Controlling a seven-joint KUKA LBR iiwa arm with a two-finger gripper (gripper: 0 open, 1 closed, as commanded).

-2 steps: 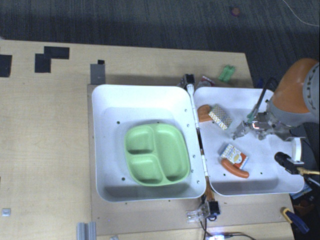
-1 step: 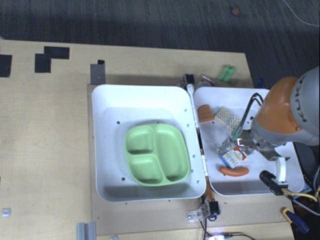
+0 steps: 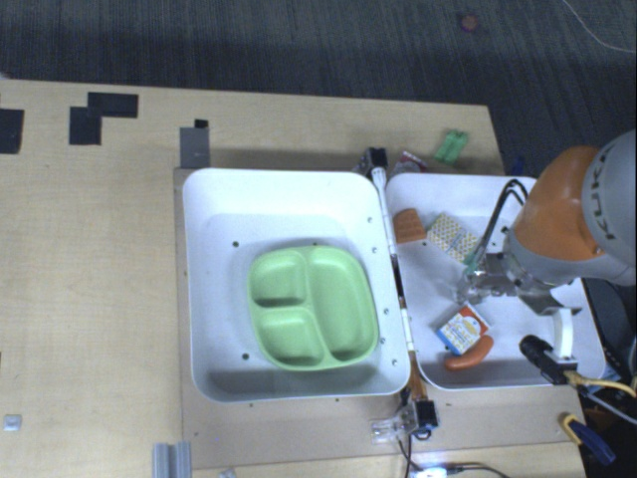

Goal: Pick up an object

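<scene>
Gripper (image 3: 476, 285) positioned over the right bin (image 3: 430, 366).
Whether it was clenched could not be told; a small carton (image 3: 462, 330) lay just beneath.

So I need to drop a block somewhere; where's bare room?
Left bin: bare floor rings the green tray, widest along the back wall. Right bin is crowded: the claw, blue carton, sausage.

Grey arm (image 3: 609, 207), orange band (image 3: 557, 222) above wrist, black cable (image 3: 495, 222) looping alongside.
</scene>
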